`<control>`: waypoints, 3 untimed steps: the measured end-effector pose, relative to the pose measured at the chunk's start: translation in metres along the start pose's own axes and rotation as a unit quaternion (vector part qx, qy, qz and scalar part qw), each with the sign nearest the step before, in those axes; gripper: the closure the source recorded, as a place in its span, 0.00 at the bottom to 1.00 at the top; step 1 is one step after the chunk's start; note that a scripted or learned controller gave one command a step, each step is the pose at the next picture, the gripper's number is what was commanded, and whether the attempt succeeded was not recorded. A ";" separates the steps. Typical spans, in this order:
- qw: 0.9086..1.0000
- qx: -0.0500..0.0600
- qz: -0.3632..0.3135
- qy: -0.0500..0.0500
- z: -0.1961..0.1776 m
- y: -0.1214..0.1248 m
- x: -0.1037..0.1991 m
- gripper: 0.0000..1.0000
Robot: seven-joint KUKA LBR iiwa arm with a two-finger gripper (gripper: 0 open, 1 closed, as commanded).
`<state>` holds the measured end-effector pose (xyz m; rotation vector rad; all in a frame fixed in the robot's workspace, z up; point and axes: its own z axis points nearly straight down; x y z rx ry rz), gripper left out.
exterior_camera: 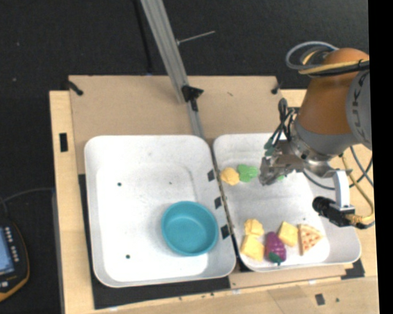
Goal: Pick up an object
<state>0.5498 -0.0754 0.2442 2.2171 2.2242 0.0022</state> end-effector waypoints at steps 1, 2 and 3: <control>1.000 -0.001 -0.003 0.001 -0.007 0.025 0.053 1.00; 1.000 0.000 -0.002 0.001 -0.012 0.048 0.101 1.00; 1.000 0.000 -0.002 0.000 -0.002 0.063 0.161 1.00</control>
